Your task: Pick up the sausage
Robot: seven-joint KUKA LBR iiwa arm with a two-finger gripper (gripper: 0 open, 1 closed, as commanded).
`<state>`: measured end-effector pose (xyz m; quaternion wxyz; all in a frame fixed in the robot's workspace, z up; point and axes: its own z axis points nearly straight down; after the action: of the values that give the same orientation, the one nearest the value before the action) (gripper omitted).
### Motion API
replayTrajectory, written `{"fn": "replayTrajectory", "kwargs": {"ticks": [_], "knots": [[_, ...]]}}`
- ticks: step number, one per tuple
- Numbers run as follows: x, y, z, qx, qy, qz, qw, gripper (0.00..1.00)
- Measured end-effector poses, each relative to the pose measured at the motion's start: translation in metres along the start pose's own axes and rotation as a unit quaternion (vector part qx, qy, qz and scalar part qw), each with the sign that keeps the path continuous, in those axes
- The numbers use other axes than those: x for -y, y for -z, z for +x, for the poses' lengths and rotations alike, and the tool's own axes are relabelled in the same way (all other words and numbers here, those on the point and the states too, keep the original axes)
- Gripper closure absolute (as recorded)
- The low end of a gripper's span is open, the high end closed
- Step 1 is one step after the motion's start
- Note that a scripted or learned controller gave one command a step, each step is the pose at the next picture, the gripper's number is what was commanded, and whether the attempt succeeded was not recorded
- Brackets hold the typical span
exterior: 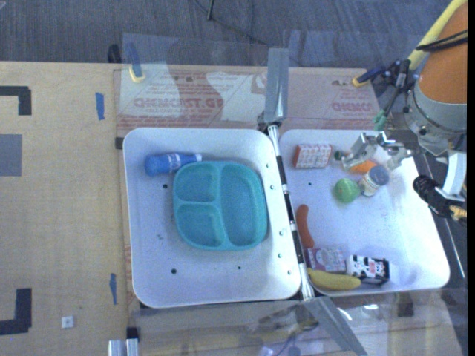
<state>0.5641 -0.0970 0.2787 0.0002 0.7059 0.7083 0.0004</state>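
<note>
Red sausage (303, 227) lies along the right bin's (415, 232) left wall, apart from other items. Gripper (377, 148) hovers at the far edge; its grip is unclear.

Bench and what rests on it

Two shallow white bins are borne side by side on a pale wooden bench (59, 221). The left bin (145, 273) and the right bin (415, 251) touch along their inner rims. Flattened cardboard (193, 99) is laid just behind them.
</note>
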Motion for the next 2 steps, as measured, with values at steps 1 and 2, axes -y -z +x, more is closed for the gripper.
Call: {"fn": "replayTrajectory", "kwargs": {"ticks": [1,2], "knots": [[0.075,-0.086,0.035,0.0,-0.001,0.0,1.0,0.0],[0.085,-0.095,0.077,0.0,0.023,0.001,0.9997,0.0]]}}
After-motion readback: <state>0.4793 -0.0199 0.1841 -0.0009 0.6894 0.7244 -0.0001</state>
